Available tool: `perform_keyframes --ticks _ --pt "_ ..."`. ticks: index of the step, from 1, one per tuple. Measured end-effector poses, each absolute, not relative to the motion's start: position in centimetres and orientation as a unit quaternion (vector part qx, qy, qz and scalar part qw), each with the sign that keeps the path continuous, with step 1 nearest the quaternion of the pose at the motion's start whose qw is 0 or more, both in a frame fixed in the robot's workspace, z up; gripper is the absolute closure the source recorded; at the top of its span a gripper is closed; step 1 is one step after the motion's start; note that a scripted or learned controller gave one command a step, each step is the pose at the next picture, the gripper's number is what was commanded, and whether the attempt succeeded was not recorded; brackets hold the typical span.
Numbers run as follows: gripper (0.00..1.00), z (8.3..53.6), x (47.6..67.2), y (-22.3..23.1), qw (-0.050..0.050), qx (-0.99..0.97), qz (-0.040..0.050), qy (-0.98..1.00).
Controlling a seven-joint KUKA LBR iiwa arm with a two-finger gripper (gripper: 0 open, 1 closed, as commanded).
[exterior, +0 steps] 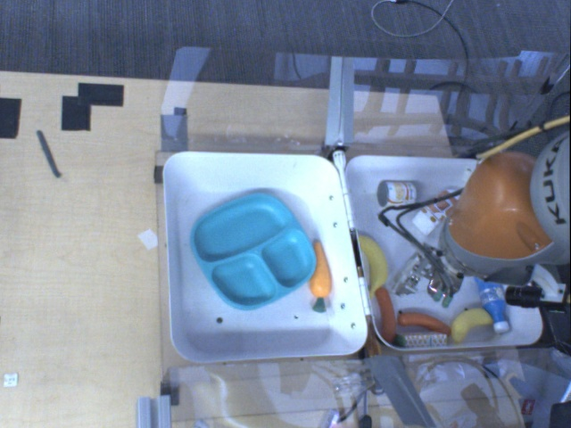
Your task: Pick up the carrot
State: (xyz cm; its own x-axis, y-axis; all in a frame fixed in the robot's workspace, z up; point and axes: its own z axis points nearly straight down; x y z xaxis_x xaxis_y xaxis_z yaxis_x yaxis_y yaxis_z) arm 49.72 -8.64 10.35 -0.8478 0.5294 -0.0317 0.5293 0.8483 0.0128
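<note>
A robotics lab, by the look of it — a pale wooden bench (pixel 80 283) marked with black tape squares (pixel 89 105), clear plastic guards (pixel 268 65) around two white bins (pixel 178 266), loose cables (pixel 428 16) trailing over grey carpet (pixel 178 7).

Carrot (pixel 320 270) wedged between blue plate (pixel 254 249) and bin wall (pixel 345 239).
</note>
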Motion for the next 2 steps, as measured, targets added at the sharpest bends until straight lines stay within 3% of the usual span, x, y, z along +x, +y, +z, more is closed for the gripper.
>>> perform_keyframes --ticks 1,2 --pt "1.0 18.7 53.7 -7.1 0.004 0.223 0.0011 0.975" --pt "1.0 16.2 58.0 -12.1 0.004 0.228 0.0005 0.974"
